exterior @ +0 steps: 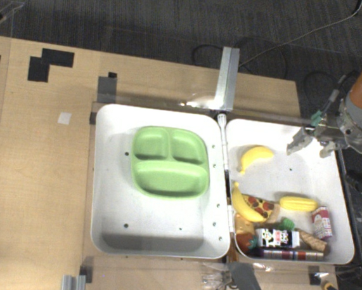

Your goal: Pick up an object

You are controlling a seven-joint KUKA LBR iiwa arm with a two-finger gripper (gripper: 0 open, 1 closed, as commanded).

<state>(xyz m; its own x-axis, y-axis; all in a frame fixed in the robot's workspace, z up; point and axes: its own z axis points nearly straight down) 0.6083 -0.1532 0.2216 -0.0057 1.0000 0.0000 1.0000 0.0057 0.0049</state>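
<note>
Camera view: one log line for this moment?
gripper: open, nothing held | position: above right bin far edge | nearest: lemon | left bin: green tray

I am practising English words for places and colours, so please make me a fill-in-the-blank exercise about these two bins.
1. The divided plate in the left bin is ____ in colour.
2. The gripper hangs over the ____ bin.
3. The small can lies near that bin's ____ wall.
4. The plate has ____ compartments.

Missing words: green; right; right; three
</note>
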